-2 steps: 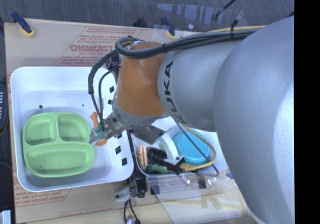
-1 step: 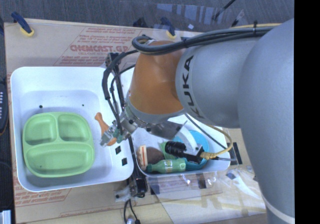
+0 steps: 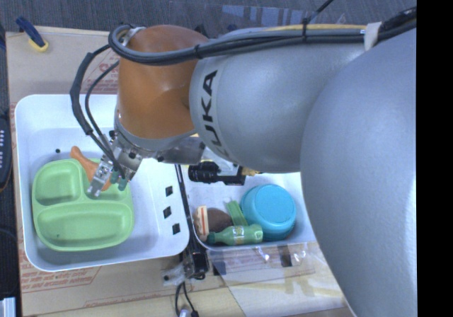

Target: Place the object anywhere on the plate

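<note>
A light green divided plate (image 3: 81, 220) lies in the left bin (image 3: 42, 114), toward its front. My gripper (image 3: 107, 181) hangs over the plate's back right corner. It is shut on an orange carrot-like object (image 3: 83, 158), which sticks out to the upper left past the plate's rim. The large grey and orange arm hides the back right part of this bin.
The right bin (image 3: 301, 234) holds a blue bowl (image 3: 269, 211), a green bottle (image 3: 233, 235) lying on its side and a brown round item (image 3: 211, 219). A blue and yellow tool (image 3: 32, 34) lies on the bench at the back left.
</note>
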Robot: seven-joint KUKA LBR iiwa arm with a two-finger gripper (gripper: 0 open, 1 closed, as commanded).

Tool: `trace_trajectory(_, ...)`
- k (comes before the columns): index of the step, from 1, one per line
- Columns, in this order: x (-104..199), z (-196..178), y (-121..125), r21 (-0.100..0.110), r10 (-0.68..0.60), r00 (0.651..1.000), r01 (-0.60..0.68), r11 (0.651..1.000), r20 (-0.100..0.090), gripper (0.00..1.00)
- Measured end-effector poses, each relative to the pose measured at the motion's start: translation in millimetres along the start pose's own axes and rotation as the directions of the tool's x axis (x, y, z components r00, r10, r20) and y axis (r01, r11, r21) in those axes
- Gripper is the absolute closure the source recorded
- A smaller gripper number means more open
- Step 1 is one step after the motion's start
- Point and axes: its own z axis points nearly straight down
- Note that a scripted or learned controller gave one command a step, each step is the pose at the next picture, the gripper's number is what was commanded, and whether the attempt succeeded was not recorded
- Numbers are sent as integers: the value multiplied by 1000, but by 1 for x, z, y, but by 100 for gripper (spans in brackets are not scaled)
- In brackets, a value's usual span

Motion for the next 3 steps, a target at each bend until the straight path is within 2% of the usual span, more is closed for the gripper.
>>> trace_trajectory(1,-7,119,-46,11,242,970,-242,970,-8,100)
trace_trajectory(2,-9,129,-60,-12,278,961,-278,961,-4,100)
trace_trajectory(3,-69,135,-18,-12,490,872,-490,872,-2,100)
